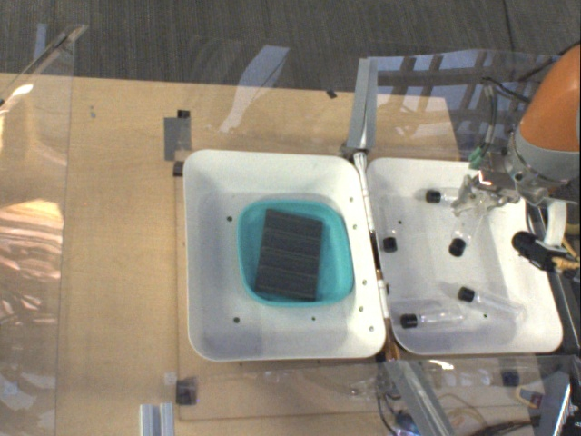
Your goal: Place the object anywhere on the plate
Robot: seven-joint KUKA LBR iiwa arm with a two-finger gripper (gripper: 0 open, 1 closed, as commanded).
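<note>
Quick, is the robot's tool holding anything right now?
Tool: cannot be told; it sits over the right bin, too blurry to see a grip.

single fixed cam above bench point(100, 243), looking down at slant, mid distance; both white bins point(209, 325) in frame, arm point(554, 116) coming in from 3 o'clock

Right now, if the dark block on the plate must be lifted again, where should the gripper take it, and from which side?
Take the block across its shorter width, near the middle, coming straight down from above. It lies flat on the teal plate, long axis running almost top to bottom, slightly tilted. Its long edges look straight and parallel, and there is plate floor beside each for a finger, so this is probably the safest hold.
</note>
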